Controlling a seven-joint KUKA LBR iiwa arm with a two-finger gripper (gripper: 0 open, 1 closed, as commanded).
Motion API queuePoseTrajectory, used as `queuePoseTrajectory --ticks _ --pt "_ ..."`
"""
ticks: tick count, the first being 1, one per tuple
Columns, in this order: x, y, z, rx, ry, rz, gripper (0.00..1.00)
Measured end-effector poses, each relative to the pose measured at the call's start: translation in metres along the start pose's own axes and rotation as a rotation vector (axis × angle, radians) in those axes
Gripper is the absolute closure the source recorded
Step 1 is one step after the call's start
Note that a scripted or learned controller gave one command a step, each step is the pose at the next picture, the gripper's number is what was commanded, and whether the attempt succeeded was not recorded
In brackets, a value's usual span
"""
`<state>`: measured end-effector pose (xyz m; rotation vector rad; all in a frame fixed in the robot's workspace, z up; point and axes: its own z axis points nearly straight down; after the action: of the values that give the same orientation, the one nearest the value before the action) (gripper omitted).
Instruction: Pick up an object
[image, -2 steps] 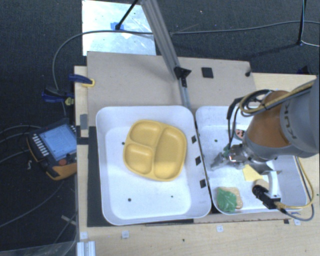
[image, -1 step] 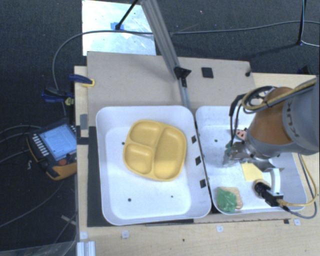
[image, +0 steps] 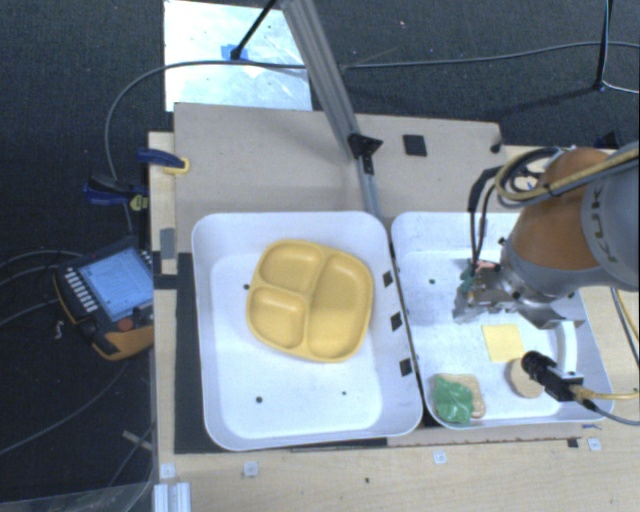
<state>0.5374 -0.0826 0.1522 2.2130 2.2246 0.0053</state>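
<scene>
Left of the yellow plate, off the bench on the dark floor: a pendant with a blue screen. Around the yellow plate, the left bin, with nothing else in it.

Right of the yellow plate, past the divide, in the right bin: the gripper, low over the white floor. Cannot tell whether open or closed, nor whether anything is held; too blurred under the wrist.

Further right of the yellow plate and a little lower: a flat yellow square, just beside the gripper, judged the likeliest target. Lower again: a green piece on a tan slice near the front rim, and a round tan disc close by the black fitting.

To do it well: shift onto the square's centre, descend squarely, close across opposite edges, lift straight. Likely hard to catch, lying so flat; beware scraping the bin floor.
</scene>
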Motion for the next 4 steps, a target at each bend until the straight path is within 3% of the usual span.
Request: queuePoseTrajectory --ticks 2,4 --pt "-0.004 -0.005 -0.089 -0.001 -0.001 0.001 1.0" --pt "0.096 -0.006 -0.085 0.004 0.002 -0.004 1.0"
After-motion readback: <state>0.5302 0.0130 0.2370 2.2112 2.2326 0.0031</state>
